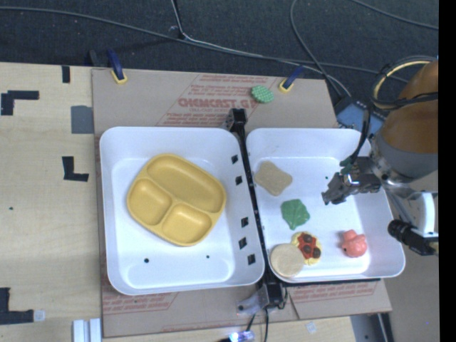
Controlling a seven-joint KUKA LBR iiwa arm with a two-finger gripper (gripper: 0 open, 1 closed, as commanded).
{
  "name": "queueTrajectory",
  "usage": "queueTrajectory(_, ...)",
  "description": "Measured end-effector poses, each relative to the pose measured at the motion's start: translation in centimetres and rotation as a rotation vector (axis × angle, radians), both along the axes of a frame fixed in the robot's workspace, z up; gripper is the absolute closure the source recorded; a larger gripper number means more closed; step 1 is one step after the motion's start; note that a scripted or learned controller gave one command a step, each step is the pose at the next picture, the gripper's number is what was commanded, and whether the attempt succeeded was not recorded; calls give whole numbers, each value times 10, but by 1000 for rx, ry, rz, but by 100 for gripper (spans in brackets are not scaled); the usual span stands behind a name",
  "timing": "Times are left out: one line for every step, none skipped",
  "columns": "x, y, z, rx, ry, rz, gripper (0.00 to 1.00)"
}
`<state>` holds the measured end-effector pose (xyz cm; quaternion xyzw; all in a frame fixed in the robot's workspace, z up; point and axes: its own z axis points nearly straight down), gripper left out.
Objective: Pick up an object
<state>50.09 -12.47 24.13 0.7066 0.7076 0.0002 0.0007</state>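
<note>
Two white bins sit side by side; the left bin (114,191) bears a yellow divided plate (177,199); the right bin (313,141) holds five small things — a tan bread slice (273,178) toward 11 o'clock, a green leafy piece (294,212) near centre, a pizza slice (308,246) and pale round cookie (286,260) at 7, a pink toy (353,244) at 5. The gripper (338,193) hangs at the bin's 3 o'clock side — apart from every item; its finger spread cannot be made out.

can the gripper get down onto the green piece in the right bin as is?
Probably yes. The gripper hangs over the right bin, just right of the green piece. That piece lies apart from the tan piece and the pizza-like toy, with nothing over it.
</note>
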Motion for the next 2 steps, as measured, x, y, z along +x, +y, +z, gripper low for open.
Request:
queueTrajectory(8, 56, 5, 2, 1, 6, 100)
queueTrajectory(27, 100, -3, 1, 3, 4, 100)
